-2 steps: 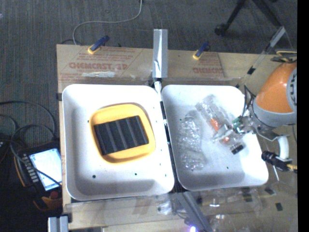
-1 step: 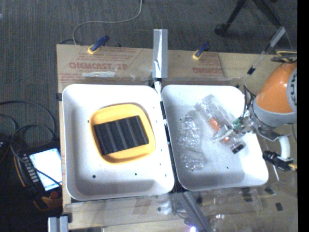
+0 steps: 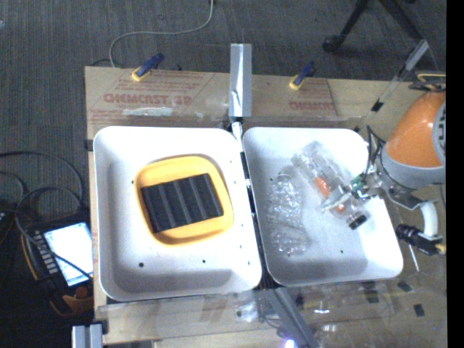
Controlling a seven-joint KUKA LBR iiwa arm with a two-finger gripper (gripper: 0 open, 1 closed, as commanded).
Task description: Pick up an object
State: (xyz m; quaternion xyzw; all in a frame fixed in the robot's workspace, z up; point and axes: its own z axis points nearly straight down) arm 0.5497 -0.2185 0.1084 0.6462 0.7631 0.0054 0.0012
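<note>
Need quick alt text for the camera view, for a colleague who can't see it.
The gripper hangs low over the right bin, beside clear plastic items. The left bin holds a yellow tray with a black insert.

Lighting even and moderate, from overhead. White bins (image 3: 109, 216) bright, near overexposed; surrounding carpet (image 3: 43, 64) dim. Shadows soft and short. Image grainy, slightly soft throughout; clear plastic items (image 3: 286, 209) glint, outlines indistinct.
</note>
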